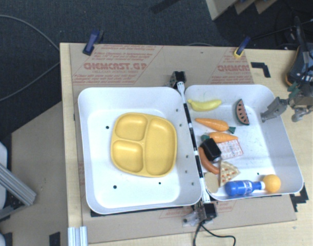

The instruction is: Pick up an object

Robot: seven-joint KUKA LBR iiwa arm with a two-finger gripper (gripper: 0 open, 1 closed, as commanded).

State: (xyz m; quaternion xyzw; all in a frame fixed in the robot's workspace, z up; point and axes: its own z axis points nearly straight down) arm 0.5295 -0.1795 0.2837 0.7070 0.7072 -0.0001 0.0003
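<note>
Grey two-finger gripper [285, 110] is what you want to look at first in the camera view. It sits over the right-hand rim of the right white bin [287, 142], fingers spread apart with nothing between them, so you're not carrying anything yet.

Closest candidate, I'd say, is the red-and-green watermelon slice toy [242, 111]. It lies near the gripper, off to its left in the picture and at about the same height in the frame, on bare bin floor. Its long axis runs roughly top to bottom of the view with a slight tilt, so you'd probably want the fingers closing across it sideways. It stands apart from its neighbours, which helps.

Everything else is further left or lower:
- the yellow plastic banana [205, 104] is by the bin's top left
- the orange toy carrot [211, 123] lies just below that
- the blue plastic bottle [241, 187] and small orange ball [270, 182] are along the bottom edge, almost touching each other

Over in the left white bin [95, 132], the yellow divided plate [144, 144] is well apart from the gripper, so I'd skip it.
</note>
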